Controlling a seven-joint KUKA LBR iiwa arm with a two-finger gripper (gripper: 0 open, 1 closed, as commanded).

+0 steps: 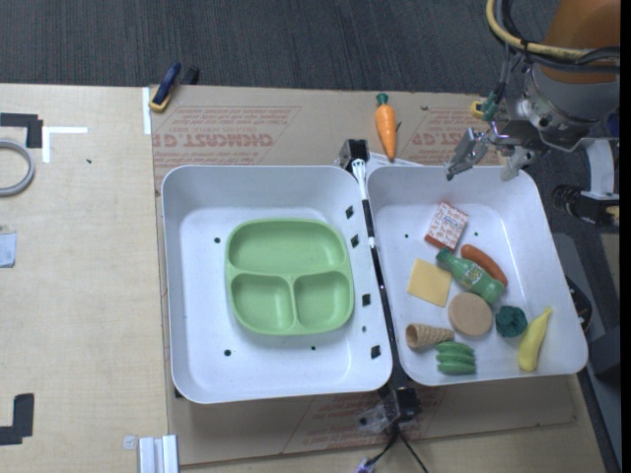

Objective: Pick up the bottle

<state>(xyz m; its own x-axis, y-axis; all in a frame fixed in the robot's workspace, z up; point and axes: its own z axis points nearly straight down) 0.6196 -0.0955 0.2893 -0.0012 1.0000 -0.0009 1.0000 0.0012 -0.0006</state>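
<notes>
I see the small green plastic bottle (471, 273) lying on its side mid-bin in the right white bin (552, 239), touching the orange sausage-shaped toy (484, 262) and just beside the yellow cheese slice (429, 283) and tan round disc (470, 314). My worry: closing there could catch a neighbour or roll the bottle away. The two-finger gripper (485, 153) hangs over the bin's far edge, claw spread wide and holding nothing; the wrist is cut off at the frame's edge.

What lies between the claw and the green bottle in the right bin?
In the camera view, bare white bin floor and a small red-and-white box lie between the claw and the bottle.
</notes>
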